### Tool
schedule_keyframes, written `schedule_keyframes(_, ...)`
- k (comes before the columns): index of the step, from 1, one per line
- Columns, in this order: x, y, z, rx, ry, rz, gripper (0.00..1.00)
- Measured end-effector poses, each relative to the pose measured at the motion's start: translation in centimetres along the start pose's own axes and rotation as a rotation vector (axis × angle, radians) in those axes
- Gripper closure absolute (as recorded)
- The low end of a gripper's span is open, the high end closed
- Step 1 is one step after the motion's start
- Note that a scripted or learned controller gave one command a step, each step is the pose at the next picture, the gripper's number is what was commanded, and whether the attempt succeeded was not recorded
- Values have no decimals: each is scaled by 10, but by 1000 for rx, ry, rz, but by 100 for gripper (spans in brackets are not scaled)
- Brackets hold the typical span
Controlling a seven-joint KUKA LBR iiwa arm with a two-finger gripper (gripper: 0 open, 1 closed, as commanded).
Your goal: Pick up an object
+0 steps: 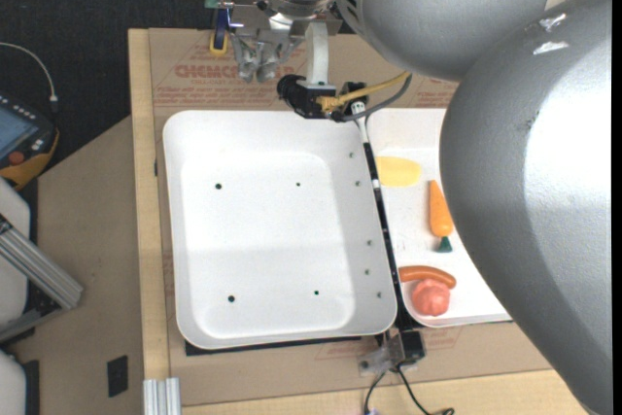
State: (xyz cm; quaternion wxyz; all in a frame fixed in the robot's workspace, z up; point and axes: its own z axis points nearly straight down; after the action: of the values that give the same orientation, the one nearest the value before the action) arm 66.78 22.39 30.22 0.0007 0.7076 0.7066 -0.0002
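My gripper (259, 65) hangs high over the cardboard behind the left bin's far edge, its grey fingers (251, 59) pressed together with nothing between them. The right bin (413, 126) holds a yellow piece (399, 172) near its left wall, an orange carrot (439, 212) with a green tip, a red sausage-like piece (428, 275) and a pink-red round fruit (431, 298). My arm's big grey links cover most of the right bin.
The left bin (194, 209) is a white tray with four small dark dots on its floor. Both bins rest on a cardboard sheet (155, 92). A small black clip with cable (400, 350) sits at the front edge between the bins.
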Motion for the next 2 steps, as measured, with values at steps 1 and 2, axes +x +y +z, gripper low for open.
schedule_keyframes(1,1,-1,-128,-15,6,-3,100)
schedule_keyframes(2,1,-2,-91,5,-1,-1,100)
